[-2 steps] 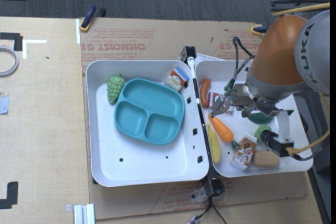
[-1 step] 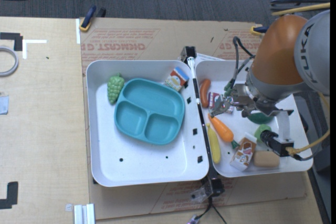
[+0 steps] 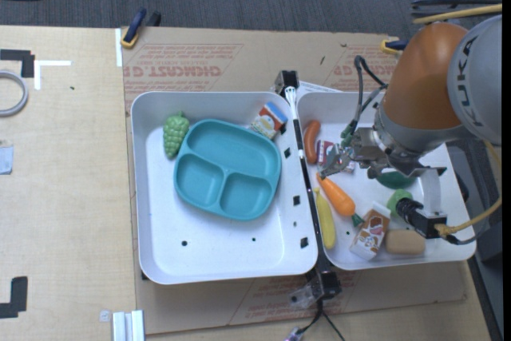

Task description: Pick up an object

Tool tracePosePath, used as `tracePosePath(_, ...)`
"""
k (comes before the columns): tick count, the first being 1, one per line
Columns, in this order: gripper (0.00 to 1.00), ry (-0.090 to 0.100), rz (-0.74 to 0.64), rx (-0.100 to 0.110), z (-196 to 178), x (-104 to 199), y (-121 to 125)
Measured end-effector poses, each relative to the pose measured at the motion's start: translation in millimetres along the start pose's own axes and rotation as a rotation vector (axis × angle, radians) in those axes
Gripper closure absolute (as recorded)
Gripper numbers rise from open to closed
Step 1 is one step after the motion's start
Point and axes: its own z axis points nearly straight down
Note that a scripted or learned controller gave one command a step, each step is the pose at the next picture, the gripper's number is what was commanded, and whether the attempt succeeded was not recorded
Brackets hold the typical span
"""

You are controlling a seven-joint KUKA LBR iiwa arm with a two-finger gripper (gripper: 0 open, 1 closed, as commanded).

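Note:
My gripper [image 3: 338,160] hangs low over the left part of the right bin [image 3: 447,251], under the grey and orange arm. Just left of it lie a red sausage [image 3: 311,136] and a small red packet [image 3: 325,150]. An orange carrot [image 3: 338,197] lies right below it, and a yellow banana [image 3: 326,218] runs along the bin's left wall. A juice carton [image 3: 369,233], a bread roll [image 3: 405,243] and a green item [image 3: 399,200] sit toward the front right. I see nothing lifted off the bin floor.
The left bin [image 3: 207,251] holds a teal divided plate [image 3: 227,169], green grapes [image 3: 174,134] at its upper left and a small carton [image 3: 267,122] at the back right. The arm's body covers the back right of the right bin.

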Motion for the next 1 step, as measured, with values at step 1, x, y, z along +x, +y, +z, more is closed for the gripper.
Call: tracePosePath(1, 0.00, 0.000, 0.000, 0.000, 0.0, 0.0, 0.0)
